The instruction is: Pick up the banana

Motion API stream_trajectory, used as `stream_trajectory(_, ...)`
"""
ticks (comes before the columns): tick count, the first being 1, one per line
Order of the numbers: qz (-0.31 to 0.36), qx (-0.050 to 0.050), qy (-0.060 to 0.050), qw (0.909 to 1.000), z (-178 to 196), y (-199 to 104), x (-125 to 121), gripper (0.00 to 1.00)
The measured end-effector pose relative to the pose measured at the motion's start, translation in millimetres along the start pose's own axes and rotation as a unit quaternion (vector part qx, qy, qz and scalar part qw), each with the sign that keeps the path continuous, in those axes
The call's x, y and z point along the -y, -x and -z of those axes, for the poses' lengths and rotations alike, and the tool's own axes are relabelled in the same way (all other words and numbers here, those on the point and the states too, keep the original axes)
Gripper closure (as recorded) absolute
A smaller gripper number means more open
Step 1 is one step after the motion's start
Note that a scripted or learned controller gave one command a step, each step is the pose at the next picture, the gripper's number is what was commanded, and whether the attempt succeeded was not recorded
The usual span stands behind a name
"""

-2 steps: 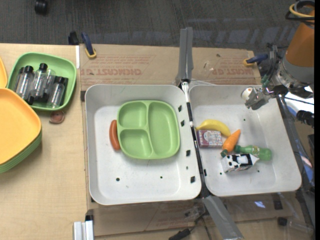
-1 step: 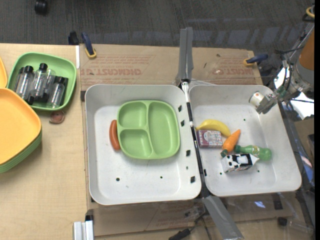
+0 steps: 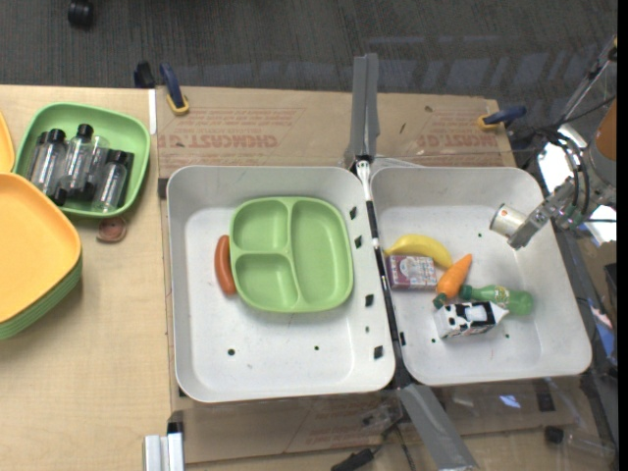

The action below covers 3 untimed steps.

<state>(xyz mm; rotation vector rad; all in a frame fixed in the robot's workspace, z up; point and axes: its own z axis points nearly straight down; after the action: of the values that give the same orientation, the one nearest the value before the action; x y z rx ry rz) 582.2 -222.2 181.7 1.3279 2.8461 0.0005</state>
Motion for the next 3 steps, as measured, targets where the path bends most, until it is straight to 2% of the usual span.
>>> stream_trajectory(1,0.152,0.000,0.000,0.9883,-5,-17,20,1.00)
stream_trajectory(2,0.307,0.000,0.001,0.9519,-12,-42,50,1.00)
stream_trajectory(3,0.421,0.001,0.001,0.9069,20,-64,75,1.00)
